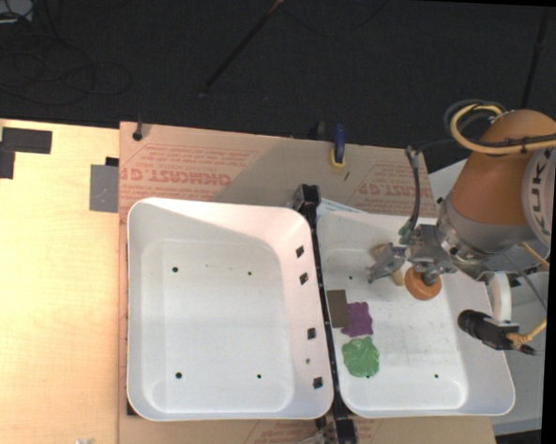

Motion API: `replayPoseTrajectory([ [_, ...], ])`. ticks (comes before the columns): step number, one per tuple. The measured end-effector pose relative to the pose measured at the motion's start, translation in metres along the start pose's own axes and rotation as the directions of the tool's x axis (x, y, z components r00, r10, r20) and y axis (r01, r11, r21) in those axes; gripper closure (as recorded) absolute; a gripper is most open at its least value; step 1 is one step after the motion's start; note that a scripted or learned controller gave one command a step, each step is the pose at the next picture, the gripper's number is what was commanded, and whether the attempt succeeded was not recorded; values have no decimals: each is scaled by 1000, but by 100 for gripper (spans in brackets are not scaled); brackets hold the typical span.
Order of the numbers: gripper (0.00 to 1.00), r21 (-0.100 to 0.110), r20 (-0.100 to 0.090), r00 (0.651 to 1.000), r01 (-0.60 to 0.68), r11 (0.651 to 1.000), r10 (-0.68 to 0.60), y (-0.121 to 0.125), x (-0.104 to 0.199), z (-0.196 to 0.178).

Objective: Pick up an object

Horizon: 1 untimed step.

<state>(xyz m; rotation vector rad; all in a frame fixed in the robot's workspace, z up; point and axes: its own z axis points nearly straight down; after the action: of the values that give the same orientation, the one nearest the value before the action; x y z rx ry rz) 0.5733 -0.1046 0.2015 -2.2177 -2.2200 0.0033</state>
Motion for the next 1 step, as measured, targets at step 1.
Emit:
replayPoseTrajectory([
  [1, 0, -9, 0, 1000, 3, 1000, -3, 1, 35, -86],
])
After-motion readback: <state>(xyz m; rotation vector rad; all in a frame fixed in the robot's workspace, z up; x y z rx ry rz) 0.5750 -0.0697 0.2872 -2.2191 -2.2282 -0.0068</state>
